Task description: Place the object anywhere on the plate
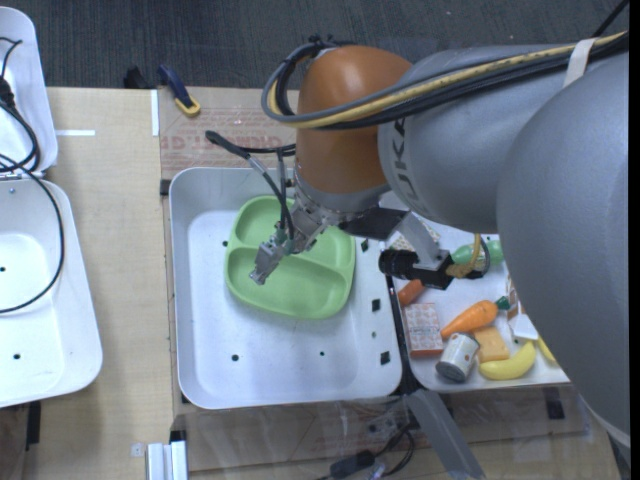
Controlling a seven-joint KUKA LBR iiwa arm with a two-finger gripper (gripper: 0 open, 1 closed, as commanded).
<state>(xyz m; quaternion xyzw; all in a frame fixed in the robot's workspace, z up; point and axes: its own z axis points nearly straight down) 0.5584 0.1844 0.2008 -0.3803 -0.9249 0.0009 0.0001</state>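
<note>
A light green divided plate (322, 280) lies in the upper middle of the left white bin (280, 360). My gripper (266, 264) hangs low over the plate's left side, near the ridge between its compartments. The orange wrist band (345, 118) and the grey arm cover the plate's far right rim. I cannot make out any object at the gripper's tip. Toy foods lie in the right bin (428, 376): a carrot (468, 317), a banana (507, 364), a small can (457, 356) and a cheese block (491, 343).
A pink wafer (422, 328) and a green-yellow item (472, 258) also sit in the right bin, partly under the arm. A white tub (40, 308) with a black cable stands at far left. A blue-yellow clamp (178, 90) lies on the bench behind.
</note>
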